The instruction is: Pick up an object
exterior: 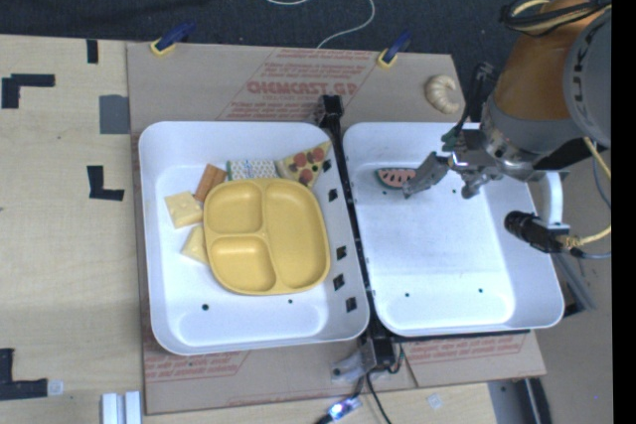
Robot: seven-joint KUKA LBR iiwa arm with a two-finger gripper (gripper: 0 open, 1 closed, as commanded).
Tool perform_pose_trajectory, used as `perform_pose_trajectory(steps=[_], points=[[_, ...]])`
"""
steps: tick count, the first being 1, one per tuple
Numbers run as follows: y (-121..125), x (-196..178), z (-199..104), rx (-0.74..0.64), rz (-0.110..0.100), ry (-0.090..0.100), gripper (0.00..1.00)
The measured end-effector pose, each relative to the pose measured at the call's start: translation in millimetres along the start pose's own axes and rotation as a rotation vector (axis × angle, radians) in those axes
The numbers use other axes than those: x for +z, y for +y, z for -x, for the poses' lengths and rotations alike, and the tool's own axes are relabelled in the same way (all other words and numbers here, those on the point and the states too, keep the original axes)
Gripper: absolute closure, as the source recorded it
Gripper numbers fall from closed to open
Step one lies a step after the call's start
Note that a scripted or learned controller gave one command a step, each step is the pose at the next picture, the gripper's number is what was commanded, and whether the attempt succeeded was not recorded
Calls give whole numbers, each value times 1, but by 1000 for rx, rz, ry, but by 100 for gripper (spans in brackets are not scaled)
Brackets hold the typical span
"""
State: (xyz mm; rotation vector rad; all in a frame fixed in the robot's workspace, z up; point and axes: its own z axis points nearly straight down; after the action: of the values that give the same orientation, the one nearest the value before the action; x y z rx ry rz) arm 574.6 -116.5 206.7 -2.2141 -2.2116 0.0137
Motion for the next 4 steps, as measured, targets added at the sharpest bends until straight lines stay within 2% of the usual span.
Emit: perform_pose_trajectory(steps=[1,3,4], points=[[3,-7,0,-3,13,-1,0],[9,96,14,-2,8,-2,0],[10,123,13,-3,13,-4,0]])
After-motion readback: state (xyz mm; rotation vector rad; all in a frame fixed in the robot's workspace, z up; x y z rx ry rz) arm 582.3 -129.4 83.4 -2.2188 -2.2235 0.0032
